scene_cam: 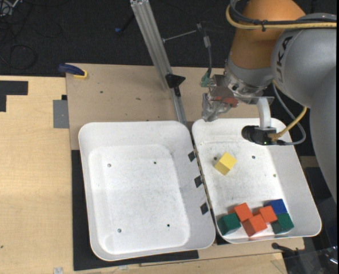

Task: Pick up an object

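Note:
A yellow block point(225, 163) lies in the upper middle of the right bin point(295, 170). Along that bin's near edge sits a cluster of blocks: orange ones point(254, 217), two dark green ones point(229, 224) and a blue one point(278, 206). My gripper point(212, 111) hangs over the far left corner of the right bin, well above and behind the yellow block. Nothing shows between its fingers.
The left bin point(139, 187) stands beside the right one, joined by black clips point(198, 180). A slanted aluminium rail point(156, 50) rises behind the bins, close to the gripper's left. A blue and yellow clamp point(72, 70) sits at the bench's far left corner.

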Controlling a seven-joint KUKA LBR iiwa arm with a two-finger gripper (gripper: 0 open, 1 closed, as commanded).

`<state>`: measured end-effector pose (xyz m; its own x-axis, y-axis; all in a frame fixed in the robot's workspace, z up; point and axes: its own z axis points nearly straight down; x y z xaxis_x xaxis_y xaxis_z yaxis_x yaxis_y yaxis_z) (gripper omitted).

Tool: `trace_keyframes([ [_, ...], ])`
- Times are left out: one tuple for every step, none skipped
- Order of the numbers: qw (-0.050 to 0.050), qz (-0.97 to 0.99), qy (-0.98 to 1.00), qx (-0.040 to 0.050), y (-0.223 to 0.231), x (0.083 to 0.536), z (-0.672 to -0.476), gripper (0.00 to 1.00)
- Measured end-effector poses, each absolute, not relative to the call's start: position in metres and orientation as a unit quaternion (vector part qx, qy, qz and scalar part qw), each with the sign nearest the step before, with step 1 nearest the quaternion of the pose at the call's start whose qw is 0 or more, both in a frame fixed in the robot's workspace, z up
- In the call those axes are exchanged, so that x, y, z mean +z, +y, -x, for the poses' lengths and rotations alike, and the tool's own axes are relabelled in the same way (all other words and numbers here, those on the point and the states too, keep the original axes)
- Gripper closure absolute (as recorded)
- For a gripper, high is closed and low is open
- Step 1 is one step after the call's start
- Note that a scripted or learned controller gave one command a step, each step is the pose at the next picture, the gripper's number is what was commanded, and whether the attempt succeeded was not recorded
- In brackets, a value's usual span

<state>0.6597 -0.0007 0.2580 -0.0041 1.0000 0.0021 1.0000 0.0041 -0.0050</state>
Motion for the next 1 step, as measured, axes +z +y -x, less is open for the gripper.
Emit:
trace_keyframes([
  [0.002, 0.706, -0.708, 0.0012, 0.0522, 0.2519, -0.6496, 1.00],
])
